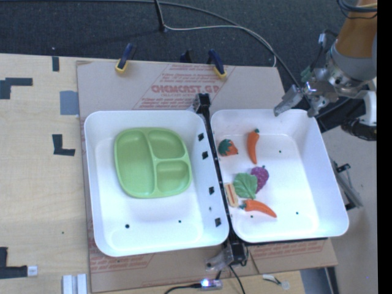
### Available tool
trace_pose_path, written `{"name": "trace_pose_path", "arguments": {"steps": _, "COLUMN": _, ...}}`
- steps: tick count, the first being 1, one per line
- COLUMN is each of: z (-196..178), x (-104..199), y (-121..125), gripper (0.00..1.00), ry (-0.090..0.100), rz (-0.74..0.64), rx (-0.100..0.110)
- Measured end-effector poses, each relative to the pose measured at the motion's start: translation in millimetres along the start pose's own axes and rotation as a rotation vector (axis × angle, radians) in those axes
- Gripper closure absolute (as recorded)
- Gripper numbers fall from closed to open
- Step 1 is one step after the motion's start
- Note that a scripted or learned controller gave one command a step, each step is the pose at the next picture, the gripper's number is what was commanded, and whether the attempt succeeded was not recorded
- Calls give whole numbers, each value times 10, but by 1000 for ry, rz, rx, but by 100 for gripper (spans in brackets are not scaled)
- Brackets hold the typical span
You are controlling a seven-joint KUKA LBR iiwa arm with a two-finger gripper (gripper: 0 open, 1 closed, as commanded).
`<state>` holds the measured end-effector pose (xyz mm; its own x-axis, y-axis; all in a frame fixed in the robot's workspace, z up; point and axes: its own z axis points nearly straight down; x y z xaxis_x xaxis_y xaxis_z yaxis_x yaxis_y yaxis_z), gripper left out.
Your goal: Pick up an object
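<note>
Right now my hand (298, 101) hovers spread wide and holding nothing over the right bin's (318, 141) far rim, well apart from the 2 carrots (253, 146), so descending here risks striking plastic.

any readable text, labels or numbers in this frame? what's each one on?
"CHEMCAST GP" in red print, on the brown cardboard sheet under the bins, behind the left bin.
More red print lines around it on the same sheet: too small and blurred to read.
Red print on the sheet's front edge below the bins: unreadable.
</note>
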<state>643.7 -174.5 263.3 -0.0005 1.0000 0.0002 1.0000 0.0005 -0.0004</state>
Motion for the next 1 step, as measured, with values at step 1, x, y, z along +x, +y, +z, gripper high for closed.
{"name": "trace_pose_path", "arguments": {"steps": 1, "z": 0, "x": 0, "y": 0, "gripper": 0, "ry": 0, "rz": 0, "rx": 0}}
